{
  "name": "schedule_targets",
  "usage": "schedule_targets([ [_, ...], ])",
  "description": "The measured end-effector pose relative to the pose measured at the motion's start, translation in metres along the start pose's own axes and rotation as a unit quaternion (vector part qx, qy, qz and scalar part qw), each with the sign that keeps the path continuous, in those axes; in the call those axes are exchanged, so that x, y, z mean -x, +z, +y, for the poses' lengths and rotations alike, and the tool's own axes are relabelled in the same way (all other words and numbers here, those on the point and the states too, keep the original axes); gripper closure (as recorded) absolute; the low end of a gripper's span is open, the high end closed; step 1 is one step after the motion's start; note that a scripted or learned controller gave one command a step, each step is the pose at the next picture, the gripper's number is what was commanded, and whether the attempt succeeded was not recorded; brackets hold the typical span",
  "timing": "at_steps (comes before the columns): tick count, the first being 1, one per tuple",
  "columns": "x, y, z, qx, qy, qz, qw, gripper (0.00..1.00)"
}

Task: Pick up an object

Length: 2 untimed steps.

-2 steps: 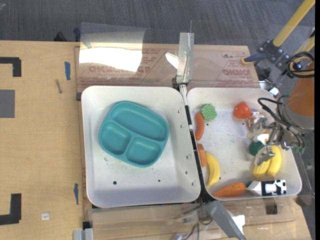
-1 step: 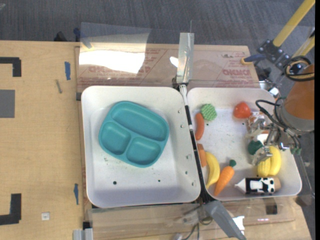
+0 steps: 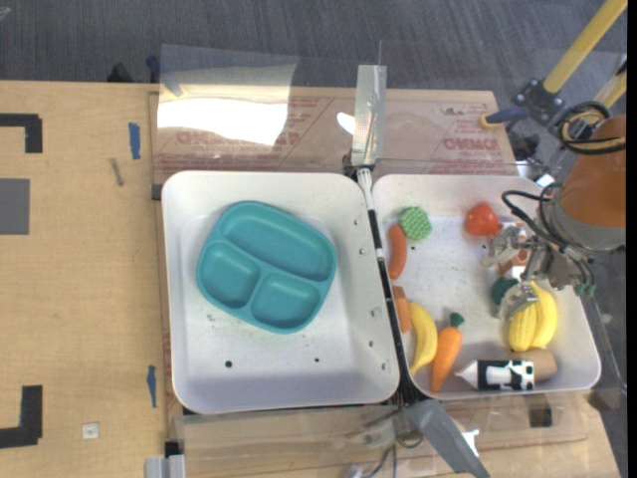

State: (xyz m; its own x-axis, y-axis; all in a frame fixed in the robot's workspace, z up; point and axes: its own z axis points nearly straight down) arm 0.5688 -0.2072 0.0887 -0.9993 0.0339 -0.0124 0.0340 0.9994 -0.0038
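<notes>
My gripper (image 3: 520,267) hangs low over the right side of the right bin (image 3: 453,267), below the orange band of the arm (image 3: 597,192). It sits just above a yellow banana bunch (image 3: 532,322) and beside a small green piece (image 3: 503,292). A red tomato (image 3: 482,219) lies just to its upper left. Further left lie a green leafy toy (image 3: 415,223), an orange carrot (image 3: 397,250), a single banana (image 3: 424,335) and a second carrot (image 3: 447,352). A cow-patterned bottle (image 3: 505,373) lies along the bin's front edge.
The left bin (image 3: 189,347) holds a teal divided plate (image 3: 266,265). A raised ridge (image 3: 383,287) separates the two bins. Clear plastic sheets (image 3: 368,118) stand behind the bins, and yellow struts and cables (image 3: 587,38) are at the upper right.
</notes>
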Motion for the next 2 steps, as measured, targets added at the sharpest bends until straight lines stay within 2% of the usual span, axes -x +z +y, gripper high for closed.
schedule_targets([
  [1,0.004,-0.014,0.001,-0.001,-0.001,-0.007,1.0000,1.00],
  [2,0.035,-0.072,0.063,0.002,0.052,0.000,0.9986,1.00],
])
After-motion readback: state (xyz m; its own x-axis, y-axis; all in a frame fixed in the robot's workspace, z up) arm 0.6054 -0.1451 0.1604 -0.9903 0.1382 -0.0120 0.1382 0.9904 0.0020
